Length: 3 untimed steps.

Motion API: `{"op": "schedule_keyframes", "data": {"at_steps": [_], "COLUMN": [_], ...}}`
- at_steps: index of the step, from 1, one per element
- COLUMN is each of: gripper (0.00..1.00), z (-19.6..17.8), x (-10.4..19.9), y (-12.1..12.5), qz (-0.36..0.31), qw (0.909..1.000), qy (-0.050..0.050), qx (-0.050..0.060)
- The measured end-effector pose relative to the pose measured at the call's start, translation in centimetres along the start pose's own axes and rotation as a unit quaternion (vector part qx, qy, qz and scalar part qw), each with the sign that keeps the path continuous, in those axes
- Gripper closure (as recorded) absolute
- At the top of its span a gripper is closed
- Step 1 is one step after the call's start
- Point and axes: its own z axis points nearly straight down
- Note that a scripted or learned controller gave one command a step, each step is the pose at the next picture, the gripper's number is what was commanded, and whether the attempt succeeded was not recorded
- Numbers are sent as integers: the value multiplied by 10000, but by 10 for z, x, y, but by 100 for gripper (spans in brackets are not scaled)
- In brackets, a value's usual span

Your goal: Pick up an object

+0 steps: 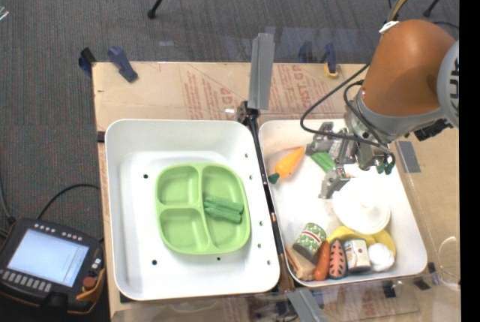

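Arm over the right bin, with toy food crowded along that bin's near edge.

The gripper (334, 179) hangs above the middle of the right bin (289, 134), close to the white plate (361, 210); whether it is open or closed cannot be told from this angle, and nothing shows in its grasp. An orange carrot (289, 161) lies near the bin's far-left corner, with a small green piece (323, 161) just beside it. Along the near edge sit a small can (308, 241), a second carrot (322, 261), a dark orange-black toy (337, 257), a small labelled box (357, 254) and a white ball (382, 257), packed together, with a yellow banana (346, 233) behind them. In the left bin (127, 163) a green divided tray (184, 212) holds a green bean-like piece (223, 209) near its middle.
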Motion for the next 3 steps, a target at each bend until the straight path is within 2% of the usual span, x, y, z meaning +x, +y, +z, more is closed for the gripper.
{"op": "schedule_keyframes", "data": {"at_steps": [1,2,3], "gripper": [0,0,0], "z": [126,124,123], "x": [56,-59,-57], "y": [2,-34,-12], "qz": [-365,-345,576], "qw": [9993,9994,9983], "qy": [16,38,65], "qx": [-4,2,59]}}
